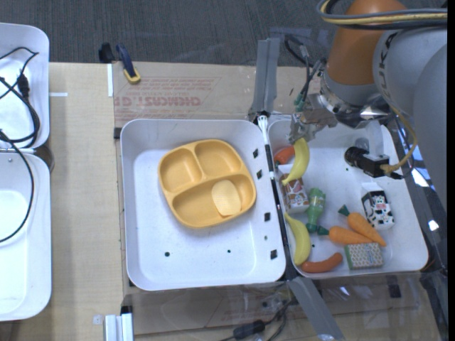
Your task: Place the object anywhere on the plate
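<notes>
A: Bananas first: which one is the arm after?

B: From the overhead camera, the yellow curved plastic banana (298,160) hangs from the gripper (304,128) at the top of the right white bin (409,212), its upper tip pinched between closed fingers and its body drooping over a small orange toy vegetable (284,154).

A: And the target?

B: The yellow three-compartment plate (206,182) sits in the left white bin (138,212), well apart from the banana, with a pale oval piece (227,197) in its lower-right section.

A: How would the banana handle?

B: Probably light, stiff and smooth. Held by the tip, it could swing or slip; a grip nearer mid-body would be steadier.

A: Other clutter?

B: A second yellow banana (299,239) lies low beside the bin divider, near a green bottle (315,208).
</notes>
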`<state>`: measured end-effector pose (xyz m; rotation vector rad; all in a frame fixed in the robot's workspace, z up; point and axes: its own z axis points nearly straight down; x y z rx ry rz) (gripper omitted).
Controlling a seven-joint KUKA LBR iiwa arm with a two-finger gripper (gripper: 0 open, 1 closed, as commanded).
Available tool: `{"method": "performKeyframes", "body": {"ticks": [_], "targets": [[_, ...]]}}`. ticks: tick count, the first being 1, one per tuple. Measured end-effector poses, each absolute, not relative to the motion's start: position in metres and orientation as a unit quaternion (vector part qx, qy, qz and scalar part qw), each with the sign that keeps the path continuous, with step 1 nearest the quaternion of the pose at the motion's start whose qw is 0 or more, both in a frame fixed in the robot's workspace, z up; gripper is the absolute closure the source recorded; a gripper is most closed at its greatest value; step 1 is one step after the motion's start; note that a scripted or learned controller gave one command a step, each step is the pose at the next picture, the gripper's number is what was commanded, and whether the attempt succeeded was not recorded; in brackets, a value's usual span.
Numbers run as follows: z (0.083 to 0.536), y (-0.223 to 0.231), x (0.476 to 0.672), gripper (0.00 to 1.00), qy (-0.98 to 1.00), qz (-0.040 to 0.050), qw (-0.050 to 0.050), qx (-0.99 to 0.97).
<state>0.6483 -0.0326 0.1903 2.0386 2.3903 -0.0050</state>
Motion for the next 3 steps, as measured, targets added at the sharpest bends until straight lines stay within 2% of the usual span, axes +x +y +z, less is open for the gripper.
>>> {"method": "performKeyframes", "body": {"ticks": [1,2,3], "targets": [[0.238,0.039,0.637,1.00,0.848,-0.0006,0.000,0.530],[0.234,0.047,0.613,1.00,0.839,-0.0014,-0.001,0.544],[0.234,0.047,0.613,0.00,0.839,-0.0014,-0.001,0.545]]}}
